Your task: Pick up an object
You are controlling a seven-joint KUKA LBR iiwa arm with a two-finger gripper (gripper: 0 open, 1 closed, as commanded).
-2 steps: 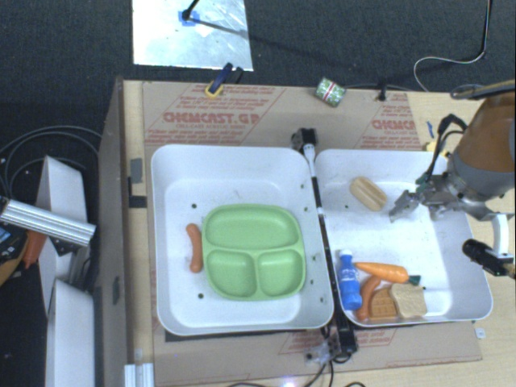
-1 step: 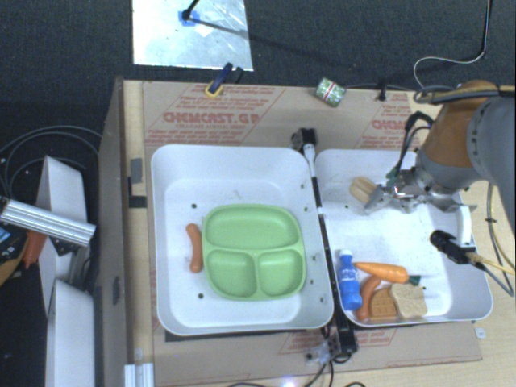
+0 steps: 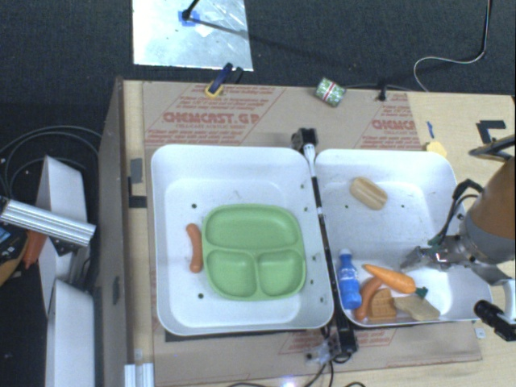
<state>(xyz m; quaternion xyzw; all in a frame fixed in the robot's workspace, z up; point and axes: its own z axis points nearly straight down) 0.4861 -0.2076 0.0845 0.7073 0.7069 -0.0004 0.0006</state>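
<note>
— Where is the carrot [image 3: 390, 277], and how does it lie?
— Near the right bin's [image 3: 403, 173] front edge, long axis across, tip toward the right wall.
— And the gripper [image 3: 439, 256]?
— Just beside it; whether it's clenched, I cannot tell.
— Surroundings?
— Cardboard-topped bench [image 3: 242, 113], dark carpet [image 3: 64, 39] beyond.

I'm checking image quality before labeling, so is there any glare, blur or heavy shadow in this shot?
Camera view: even, soft lighting, only faint shadows inside the bins. Glare on the shiny metal sheet at the top and on the silver bar at left. The picture is slightly soft overall; the gripper at the right edge looks blurred, while the green plate and carrot read clearly.
</note>
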